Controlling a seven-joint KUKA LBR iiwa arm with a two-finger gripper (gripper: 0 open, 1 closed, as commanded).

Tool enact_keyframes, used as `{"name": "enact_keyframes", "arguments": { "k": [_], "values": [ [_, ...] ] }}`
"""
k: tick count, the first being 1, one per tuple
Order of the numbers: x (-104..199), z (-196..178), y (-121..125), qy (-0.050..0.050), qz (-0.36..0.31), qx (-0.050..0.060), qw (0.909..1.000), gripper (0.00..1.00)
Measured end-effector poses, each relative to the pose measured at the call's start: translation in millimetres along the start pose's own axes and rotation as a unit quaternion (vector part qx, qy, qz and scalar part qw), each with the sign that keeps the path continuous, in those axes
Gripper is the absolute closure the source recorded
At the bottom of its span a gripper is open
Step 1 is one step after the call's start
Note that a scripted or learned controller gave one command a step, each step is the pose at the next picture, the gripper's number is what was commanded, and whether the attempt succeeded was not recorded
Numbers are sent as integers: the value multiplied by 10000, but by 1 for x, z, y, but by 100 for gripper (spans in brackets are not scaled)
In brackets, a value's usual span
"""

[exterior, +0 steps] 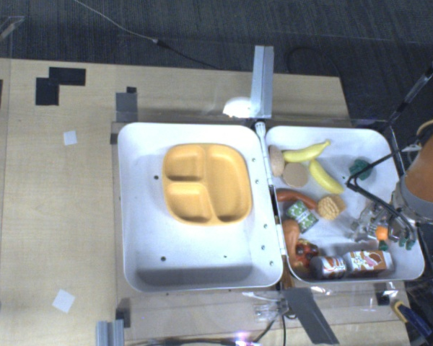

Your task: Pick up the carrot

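An orange carrot [291,233] lies along the left wall of the right bin [411,269], next to a green packet [300,215]. My gripper [379,229] is low over the right side of that bin, well to the right of the carrot. A small orange bit [381,232] shows at the gripper's tip; what it is cannot be made out. The arm's orange band [426,175] stands above the bin's right edge.
The right bin also holds two bananas [314,161], a corn piece [330,207], a red sausage [296,196], a brown round item [296,174], a teal item [359,167] and bottles [350,264] along the front wall. The left bin [141,251] holds a yellow divided plate [206,182].
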State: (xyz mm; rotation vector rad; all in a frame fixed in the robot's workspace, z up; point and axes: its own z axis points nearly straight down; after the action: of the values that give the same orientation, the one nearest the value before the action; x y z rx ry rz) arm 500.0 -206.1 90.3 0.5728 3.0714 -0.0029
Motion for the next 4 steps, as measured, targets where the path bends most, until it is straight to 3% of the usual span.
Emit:
{"name": "enact_keyframes", "arguments": {
  "k": [1,2,3,4],
  "values": [
    [10,-36,-2,35,948,7,9955,100],
    [25,-75,59,42,2076,4,9782,100],
    [12,0,7,26,1065,-4,9943,100],
    [-10,-39,71,39,2040,-2,9790,100]
  ]
}}
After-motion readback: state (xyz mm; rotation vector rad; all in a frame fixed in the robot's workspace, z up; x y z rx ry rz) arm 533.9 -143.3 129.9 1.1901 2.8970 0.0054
